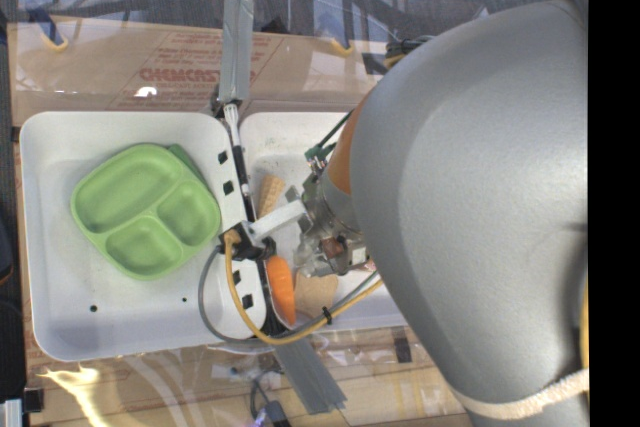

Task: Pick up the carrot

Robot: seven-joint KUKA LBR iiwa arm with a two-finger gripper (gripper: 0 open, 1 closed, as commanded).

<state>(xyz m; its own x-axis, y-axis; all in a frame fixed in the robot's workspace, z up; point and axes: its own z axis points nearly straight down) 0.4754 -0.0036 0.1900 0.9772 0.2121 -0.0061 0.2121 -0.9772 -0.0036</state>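
Near the left wall of the right bin I see the carrot just beside my gripper; I cannot tell whether it is clenched or released.

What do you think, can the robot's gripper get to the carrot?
Probably yes. The gripper is down in the right bin, close beside the carrot, and nothing lies on top of the carrot.
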